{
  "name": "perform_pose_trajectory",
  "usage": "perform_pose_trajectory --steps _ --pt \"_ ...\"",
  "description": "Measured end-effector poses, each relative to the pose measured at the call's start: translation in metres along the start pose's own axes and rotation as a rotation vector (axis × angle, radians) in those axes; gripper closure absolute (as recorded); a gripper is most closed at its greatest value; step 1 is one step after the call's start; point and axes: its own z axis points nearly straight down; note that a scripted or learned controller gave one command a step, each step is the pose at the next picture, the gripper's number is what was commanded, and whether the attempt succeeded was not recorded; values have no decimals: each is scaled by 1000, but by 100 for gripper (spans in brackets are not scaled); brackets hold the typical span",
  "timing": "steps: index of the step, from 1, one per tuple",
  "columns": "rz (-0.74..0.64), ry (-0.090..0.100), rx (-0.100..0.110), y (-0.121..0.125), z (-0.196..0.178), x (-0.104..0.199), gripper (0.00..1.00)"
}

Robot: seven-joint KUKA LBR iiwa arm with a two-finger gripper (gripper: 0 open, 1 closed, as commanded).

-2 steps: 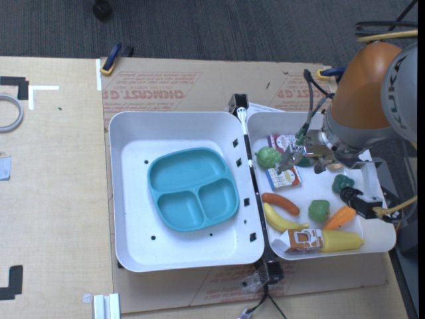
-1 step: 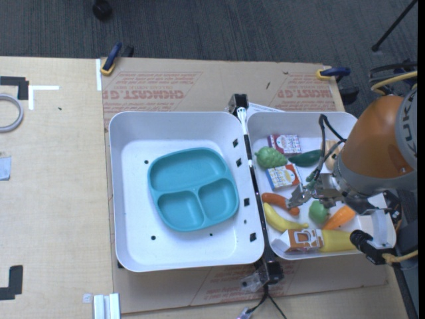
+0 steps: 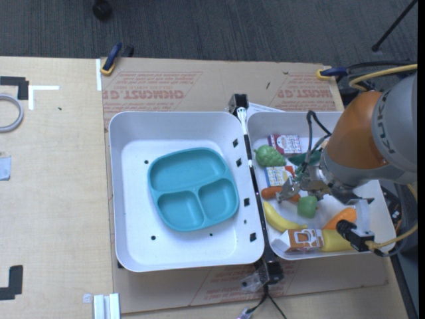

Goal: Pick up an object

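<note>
Objects for picking are lying in the right bin (image 3: 262, 119): a green leafy piece (image 3: 269, 155) toward the far left, a small orange carrot-like piece (image 3: 271, 193) just nearer, a banana (image 3: 282, 218) curving along the near left, a round green item (image 3: 307, 206) beside the banana's far end, and an orange-and-white carton (image 3: 306, 240) resting at the near edge. Printed packets (image 3: 287, 143) are lying flat toward the far side.

Arm (image 3: 372, 135) is reaching in from the right, its orange band sitting over the right bin. End effector (image 3: 290, 193) is hanging low over the middle of that bin, between the carrot-like piece and the round green item, near both. Its metal fingers are looking slightly spread, and nothing is showing between them; whether a tip is touching any item I cannot tell.

Left bin (image 3: 126, 178) is holding a teal divided tray (image 3: 192, 188), sitting flat near its centre with three compartments facing up. Both bins are resting side by side on a cardboard sheet (image 3: 166, 85) on the counter (image 3: 53, 198). A blue-and-yellow clamp (image 3: 111, 58) is gripping the sheet's far left corner.
</note>
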Motion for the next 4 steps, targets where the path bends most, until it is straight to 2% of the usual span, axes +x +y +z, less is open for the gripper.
perform_pose_trajectory --steps 1,2,3,4 --pt "4 0 -1 0 -9 -1 100" --pt "4 0 -1 0 -9 -1 0" --pt "-3 0 0 80 0 4 0" --pt "-6 -1 2 80 -9 4 100"
